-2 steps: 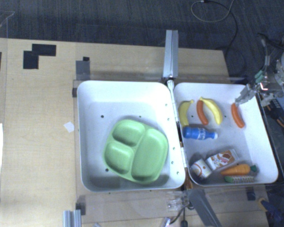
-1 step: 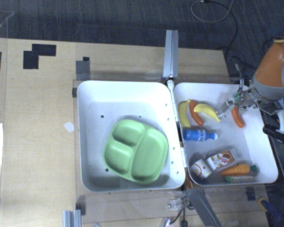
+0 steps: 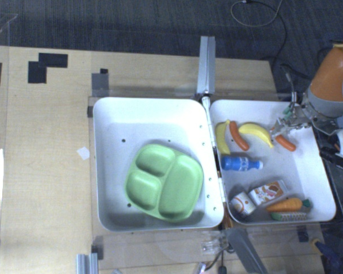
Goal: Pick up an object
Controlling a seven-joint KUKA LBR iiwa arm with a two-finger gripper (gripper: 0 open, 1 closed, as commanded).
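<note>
Sausage (image 3: 285, 143) — short, smooth, orange-red — at tool (image 3: 283, 128) tips.

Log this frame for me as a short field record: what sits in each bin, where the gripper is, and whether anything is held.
left bin: green divided plate
right bin: two bananas, two sausages, blue bottle, small carton, can, carrot
arm: enters from the right, orange band visible
gripper: over the right bin's upper right part, beside the sausage that lies there
held object: none visible between the fingers
task state: no object lifted yet
</note>
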